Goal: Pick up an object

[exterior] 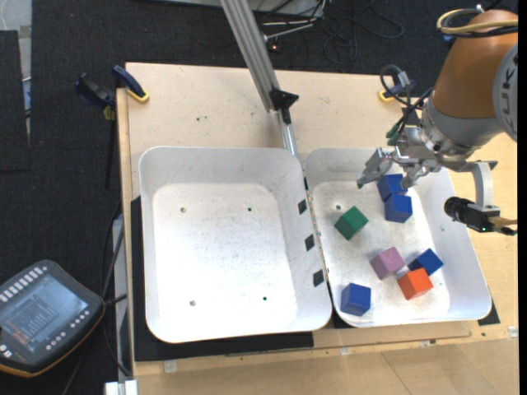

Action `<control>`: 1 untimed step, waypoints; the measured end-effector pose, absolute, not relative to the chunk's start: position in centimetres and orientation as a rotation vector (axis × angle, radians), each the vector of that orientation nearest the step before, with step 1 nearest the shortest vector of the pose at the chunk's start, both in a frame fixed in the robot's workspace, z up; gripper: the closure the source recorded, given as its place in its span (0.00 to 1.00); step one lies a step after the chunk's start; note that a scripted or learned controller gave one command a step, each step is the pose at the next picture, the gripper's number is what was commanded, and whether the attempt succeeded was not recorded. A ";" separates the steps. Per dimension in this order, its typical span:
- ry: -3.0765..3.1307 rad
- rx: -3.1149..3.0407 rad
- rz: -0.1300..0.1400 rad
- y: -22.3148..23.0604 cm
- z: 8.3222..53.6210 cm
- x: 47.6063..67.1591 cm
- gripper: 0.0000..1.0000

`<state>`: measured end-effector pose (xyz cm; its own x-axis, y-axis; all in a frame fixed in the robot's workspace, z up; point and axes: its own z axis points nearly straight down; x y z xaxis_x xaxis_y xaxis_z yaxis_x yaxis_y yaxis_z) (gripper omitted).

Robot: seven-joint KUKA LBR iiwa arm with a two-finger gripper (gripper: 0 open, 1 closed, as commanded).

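Jaws stand spread apart at the upper right of the frame, at the end of the gripper (387,171), which hangs over the upper part of the right bin (461,303) with nothing between them. A blue block (389,185) sits just beside the right-hand finger, and a second blue block (398,207) touches it on its lower side; both lie near the bin's upper right wall. A green block (352,221) rests alone toward the bin's left middle, with bare white floor all around it. Lower down, a purple block (386,262), an orange block (415,282) and a third blue block (427,261) crowd together near the right rim, the orange one touching the blue one. A fourth blue block (356,298) lies close to the bin's lower left edge. The left bin (156,220) fills the middle left of the frame, its right rim touching the right bin's left rim. Both bins sit on the counter (206,105), whose upper part lies bare apart from two clamps at its upper corners. The arm (478,72) comes in from the upper right.
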<state>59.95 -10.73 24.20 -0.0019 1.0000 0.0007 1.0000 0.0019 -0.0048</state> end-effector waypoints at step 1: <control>-2.221 -2.221 0.001 -10.8 24.5 60.0 0.00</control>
<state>59.98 -10.76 24.46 -0.0003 1.0000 -0.0001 1.0000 0.0003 -0.0011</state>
